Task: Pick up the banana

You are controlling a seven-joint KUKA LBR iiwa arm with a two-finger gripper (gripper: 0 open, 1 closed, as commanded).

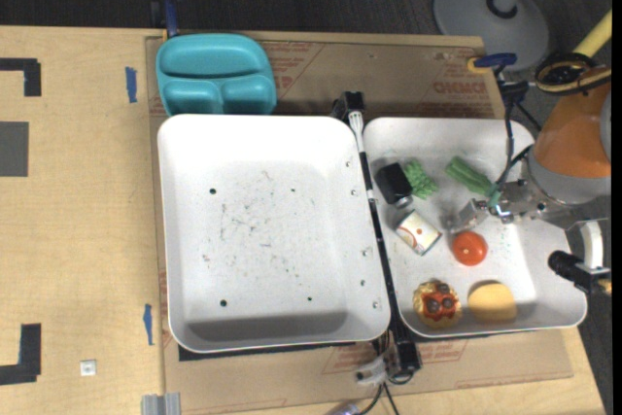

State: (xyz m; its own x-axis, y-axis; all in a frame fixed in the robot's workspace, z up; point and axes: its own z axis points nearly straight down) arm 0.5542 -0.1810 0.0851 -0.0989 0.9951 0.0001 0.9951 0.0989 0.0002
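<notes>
- banana (492,300) sits in the right bin's (559,311) near corner, close to the front rim, well below the jaws (483,209)
- round patterned thing (436,302) just left of it, tomato (469,248) a bit farther back, between banana and jaws
- left bin (262,228) has loads of open room
- jaws sit low mid-bin by the green piece (468,175); can't tell if they're open or gripping anything

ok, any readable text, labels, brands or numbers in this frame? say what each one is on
Nothing reads cleanly.
Red print on the cardboard sheet behind the bins: too blurred and faint to read.
Small white box in the right bin: a red mark on its face, too small to read.
Round patterned item near the bin's front: red and yellow design, with no legible text.
</notes>
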